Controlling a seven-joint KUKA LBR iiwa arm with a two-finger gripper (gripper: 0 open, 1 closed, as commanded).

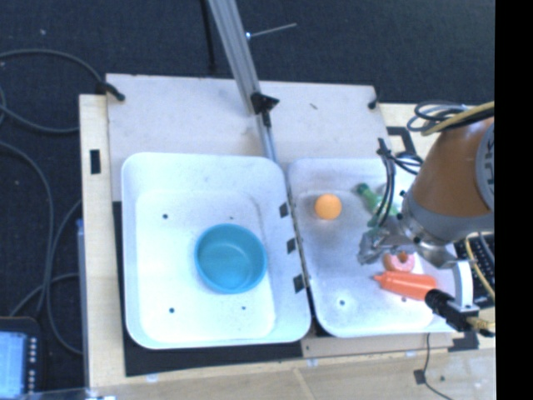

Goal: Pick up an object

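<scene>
- Objects for picking lie in the right bin [333,319]: an orange ball [328,207], a small green piece [367,193], a pink item [401,262] and an orange carrot-shaped thing [405,283].
- Orange ball rests alone near the bin's upper left part, close to the divide between the two bins and well apart from the other pieces.
- Green piece sits toward the bin's upper right, partly behind dark cables that hang from the arm.
- Pink item lies just beside the carrot-shaped thing on its upper side; whether they touch is unclear.
- Carrot-shaped thing lies roughly level across the bin's lower right, its narrow end pointing left.
- Robot's hand [376,247] is low over the right bin, just left of the pink item and below the green piece; whether its jaws are spread or closed cannot be told, and nothing is seen between them.
- Left bin [150,182] holds a blue bowl [231,258], upright, near its middle.
- Both bins sit side by side on the pale surface [183,115], and a metal pole [237,44] slants up from its back edge.
</scene>
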